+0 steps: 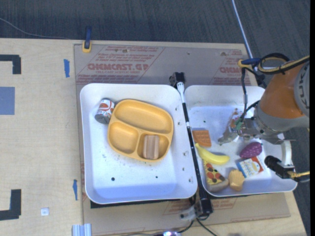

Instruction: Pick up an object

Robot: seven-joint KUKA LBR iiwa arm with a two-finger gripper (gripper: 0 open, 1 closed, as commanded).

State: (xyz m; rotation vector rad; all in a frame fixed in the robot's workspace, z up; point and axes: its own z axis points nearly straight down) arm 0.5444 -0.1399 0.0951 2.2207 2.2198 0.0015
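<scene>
My gripper hangs over the middle of the right bin, on the grey arm with the orange band that comes in from the right. Nothing shows held in it. Just left of it lies an orange cracker. A yellow banana lies below that. A purple fruit sits right of the gripper, close to the wrist. Along the bin's front edge lie a pizza slice, a tan bread piece and a small carton.
The left bin holds a yellow divided plate with a brown block in its lower right compartment. A small can lies at the plate's upper left. A black clamp sits between the bins at the back.
</scene>
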